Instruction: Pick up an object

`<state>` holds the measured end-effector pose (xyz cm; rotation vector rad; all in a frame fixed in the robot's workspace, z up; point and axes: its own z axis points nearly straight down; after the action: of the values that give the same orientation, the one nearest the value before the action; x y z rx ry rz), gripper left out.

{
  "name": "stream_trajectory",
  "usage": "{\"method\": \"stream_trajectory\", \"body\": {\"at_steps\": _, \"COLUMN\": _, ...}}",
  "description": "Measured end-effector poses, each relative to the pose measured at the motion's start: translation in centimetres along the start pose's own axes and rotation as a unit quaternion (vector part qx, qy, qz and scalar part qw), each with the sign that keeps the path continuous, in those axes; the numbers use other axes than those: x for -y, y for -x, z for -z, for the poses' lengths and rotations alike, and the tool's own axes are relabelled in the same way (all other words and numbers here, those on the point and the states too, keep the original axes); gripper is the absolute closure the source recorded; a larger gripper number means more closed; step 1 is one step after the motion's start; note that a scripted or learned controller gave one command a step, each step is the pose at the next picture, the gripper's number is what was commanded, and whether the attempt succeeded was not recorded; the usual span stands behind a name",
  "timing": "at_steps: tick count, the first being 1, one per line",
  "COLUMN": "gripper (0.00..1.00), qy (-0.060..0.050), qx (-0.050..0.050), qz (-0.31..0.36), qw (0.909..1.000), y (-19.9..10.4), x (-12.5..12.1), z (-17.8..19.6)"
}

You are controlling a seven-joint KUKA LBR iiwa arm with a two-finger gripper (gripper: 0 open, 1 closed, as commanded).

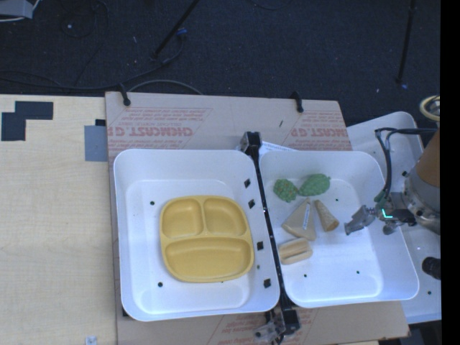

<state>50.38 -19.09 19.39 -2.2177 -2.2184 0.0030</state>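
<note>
Here, the tan block (295, 251) lies long-axis left-right in the right bin (359, 282); hand (357, 222) nearby, finger state unclear.

A yellow three-compartment plate (206, 237) lies flat in the left white bin (136, 293). Both bins sit on a cardboard sheet (215, 124) printed with red lettering. Left of it lies a pale wooden board (50, 221). Black cables (180, 27) cross the dark floor behind.
</note>
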Motion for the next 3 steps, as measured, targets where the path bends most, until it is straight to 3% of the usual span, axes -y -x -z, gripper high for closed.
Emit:
{"method": "stream_trajectory", "body": {"at_steps": 1, "gripper": 0.0, "qy": 0.0, "qx": 0.0, "qz": 0.0, "qw": 1.0, "y": 0.0, "x": 0.0, "z": 0.0}}
{"method": "stream_trajectory", "body": {"at_steps": 3, "gripper": 0.0, "qy": 0.0, "qx": 0.0, "qz": 0.0, "qw": 1.0, "y": 0.4, "x": 0.6, "z": -10.8}}
